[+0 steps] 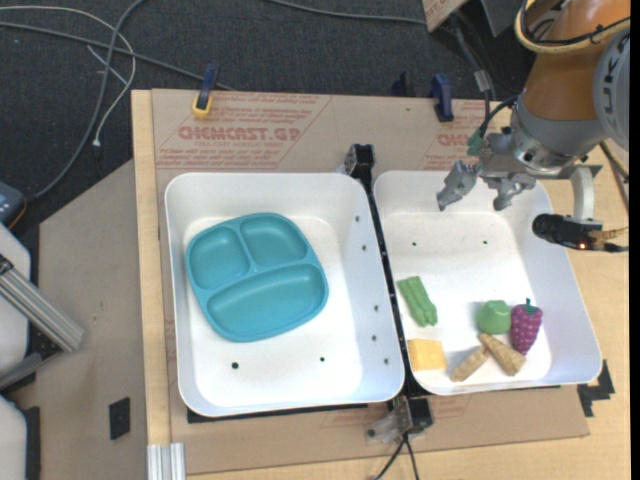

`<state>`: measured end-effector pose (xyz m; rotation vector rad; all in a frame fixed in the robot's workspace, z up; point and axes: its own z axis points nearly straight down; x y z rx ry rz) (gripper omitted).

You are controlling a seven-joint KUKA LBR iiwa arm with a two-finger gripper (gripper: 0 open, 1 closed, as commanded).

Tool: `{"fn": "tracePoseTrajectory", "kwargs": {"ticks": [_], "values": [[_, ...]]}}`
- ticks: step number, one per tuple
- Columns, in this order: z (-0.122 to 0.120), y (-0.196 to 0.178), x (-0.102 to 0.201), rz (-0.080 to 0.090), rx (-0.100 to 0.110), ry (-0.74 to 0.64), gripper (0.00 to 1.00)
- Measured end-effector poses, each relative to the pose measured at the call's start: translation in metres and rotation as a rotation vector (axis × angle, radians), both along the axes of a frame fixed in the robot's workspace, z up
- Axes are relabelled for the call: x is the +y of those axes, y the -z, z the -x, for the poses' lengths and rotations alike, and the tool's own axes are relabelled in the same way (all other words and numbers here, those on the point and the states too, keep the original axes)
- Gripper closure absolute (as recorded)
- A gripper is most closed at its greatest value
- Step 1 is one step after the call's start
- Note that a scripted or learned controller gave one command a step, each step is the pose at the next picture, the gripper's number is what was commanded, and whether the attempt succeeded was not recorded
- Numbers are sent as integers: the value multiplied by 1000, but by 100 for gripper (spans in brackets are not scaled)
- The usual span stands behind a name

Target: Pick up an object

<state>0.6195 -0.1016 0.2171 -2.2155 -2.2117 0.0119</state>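
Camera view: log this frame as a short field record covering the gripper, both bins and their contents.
gripper: open, holding nothing, above the right bin's far end
left bin: teal divided plate
right bin: green pickle, cheese cube, green pepper, purple grapes, two tan bread sticks
task state: nothing picked yet

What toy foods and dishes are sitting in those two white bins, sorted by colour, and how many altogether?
Green: 2, a long piece and a round piece
Purple: 1, grapes
Yellow: 1, block
Tan: 2, sticks and
Teal: 1, divided plate
Total: 7
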Motion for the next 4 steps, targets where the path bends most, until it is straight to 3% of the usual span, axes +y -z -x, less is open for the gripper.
{"fn": "tracePoseTrajectory", "kwargs": {"ticks": [1,2,4], "values": [[-3,-7,0,1,-12,-2,0],[-2,57,-1,0,-5,-1,0],[1,134,0,1,-7,-2,0]]}}
